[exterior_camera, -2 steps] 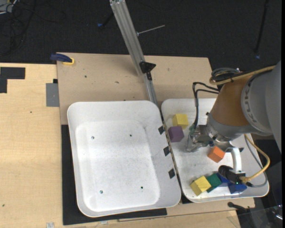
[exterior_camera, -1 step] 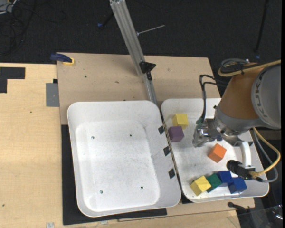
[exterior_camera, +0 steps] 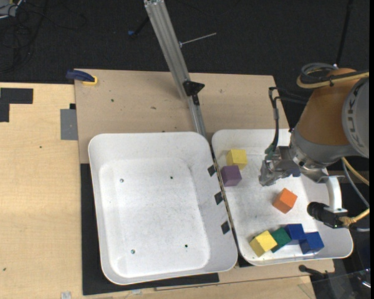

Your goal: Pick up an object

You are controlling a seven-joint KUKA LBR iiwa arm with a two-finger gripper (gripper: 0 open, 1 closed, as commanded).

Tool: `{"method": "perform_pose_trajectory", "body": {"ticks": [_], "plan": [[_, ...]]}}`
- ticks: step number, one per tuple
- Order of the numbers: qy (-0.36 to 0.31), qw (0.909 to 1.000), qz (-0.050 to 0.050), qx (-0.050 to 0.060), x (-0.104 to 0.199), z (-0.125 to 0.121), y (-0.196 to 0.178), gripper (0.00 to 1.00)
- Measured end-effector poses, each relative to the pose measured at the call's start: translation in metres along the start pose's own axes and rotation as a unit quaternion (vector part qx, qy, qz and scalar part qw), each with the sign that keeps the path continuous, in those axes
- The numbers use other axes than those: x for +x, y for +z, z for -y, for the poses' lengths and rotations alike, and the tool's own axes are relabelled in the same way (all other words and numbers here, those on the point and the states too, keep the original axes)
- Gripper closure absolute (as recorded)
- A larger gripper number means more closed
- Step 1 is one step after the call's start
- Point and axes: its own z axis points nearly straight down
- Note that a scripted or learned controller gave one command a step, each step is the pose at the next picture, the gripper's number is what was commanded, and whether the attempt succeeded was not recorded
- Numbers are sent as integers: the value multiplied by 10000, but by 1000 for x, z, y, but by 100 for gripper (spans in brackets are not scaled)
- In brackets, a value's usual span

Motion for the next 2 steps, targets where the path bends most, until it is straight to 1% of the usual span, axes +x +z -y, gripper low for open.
{"method": "perform_pose_trajectory", "body": {"ticks": [1,2], "plan": [[2,10000,-1,7,-1,0,-22,100],[-17,10000,-9,20,47,-12,-14,100]]}}
